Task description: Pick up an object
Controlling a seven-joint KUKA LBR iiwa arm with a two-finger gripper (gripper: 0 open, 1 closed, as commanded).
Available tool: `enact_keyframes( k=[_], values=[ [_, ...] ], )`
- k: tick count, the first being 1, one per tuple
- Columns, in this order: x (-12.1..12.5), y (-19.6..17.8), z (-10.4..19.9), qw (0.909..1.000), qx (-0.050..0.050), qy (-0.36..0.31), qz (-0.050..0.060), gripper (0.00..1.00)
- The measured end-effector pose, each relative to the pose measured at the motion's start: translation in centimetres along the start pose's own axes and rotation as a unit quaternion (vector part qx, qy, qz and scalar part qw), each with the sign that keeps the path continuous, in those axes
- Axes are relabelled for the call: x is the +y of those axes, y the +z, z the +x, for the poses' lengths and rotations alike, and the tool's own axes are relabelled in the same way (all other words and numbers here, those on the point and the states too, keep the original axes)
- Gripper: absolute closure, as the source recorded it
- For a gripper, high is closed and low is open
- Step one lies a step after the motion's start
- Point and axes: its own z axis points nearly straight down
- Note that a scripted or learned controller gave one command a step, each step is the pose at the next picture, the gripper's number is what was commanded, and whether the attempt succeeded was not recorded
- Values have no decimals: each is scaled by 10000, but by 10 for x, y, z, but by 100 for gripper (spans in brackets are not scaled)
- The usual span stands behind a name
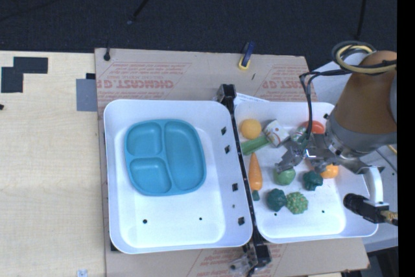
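Observation:
The right bin [324, 220] holds several toy foods: a yellow ball [251, 128], a green stick [254, 144], a white-labelled piece [271, 132], a carrot [255, 170], a green round piece [284, 175], a dark teal piece [312, 180], a small orange piece [329, 171], a red-orange piece [316, 127], a dark green broccoli [277, 199] and a pale green one [297, 202]. My gripper [298, 157] hangs low over the bin's middle, just above and right of the green round piece. It looks open, with nothing between its fingers.
The left bin [130, 224] carries a blue divided plate [165, 157]. A black divider [240, 172] runs between the bins. The arm's grey body [363, 113] and cables cover the right bin's far right corner. A black fitting [363, 205] sits at its right edge.

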Motion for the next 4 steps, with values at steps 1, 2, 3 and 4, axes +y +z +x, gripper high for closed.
enact_keyframes(
  k=[1, 2, 3, 4],
  values=[
    [-3, 44, 0, 10000, 0, 5, -2, 0],
    [-6, 93, 10, 10000, 4, 14, 3, 0],
    [-5, 113, 6, 10000, -44, 39, -62, 0],
    [-6, 105, 7, 10000, -16, 64, -34, 100]
  ],
)
